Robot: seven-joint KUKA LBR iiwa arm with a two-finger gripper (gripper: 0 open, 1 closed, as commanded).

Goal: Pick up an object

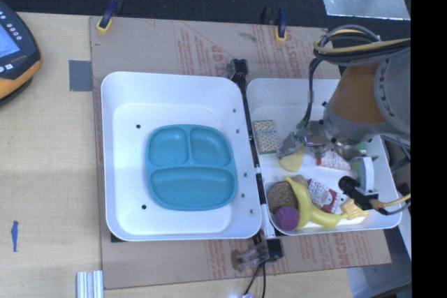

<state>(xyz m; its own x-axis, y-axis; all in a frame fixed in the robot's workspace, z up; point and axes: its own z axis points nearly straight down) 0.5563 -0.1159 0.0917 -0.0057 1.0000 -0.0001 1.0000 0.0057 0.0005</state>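
Objects: you have a banana [312,209], a purple ball [286,218], a brown round piece [281,193], a pale yellow piece [292,161] and a red-and-white packet [323,195] clustered in the right bin [276,95].
Gripper [296,143]: it hangs just above the pale yellow piece; you cannot tell its opening.
Neighbours: a patterned card [265,135] lies beside the pale yellow piece.
Left bin [122,150]: holds a blue divided plate [191,167].
Room: the right bin's far end is bare.

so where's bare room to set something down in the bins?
Left bin: bare floor ringing the blue divided plate, widest above it and along its left. Right bin: bare strip along the top; the lower half is crowded by the banana and other items.
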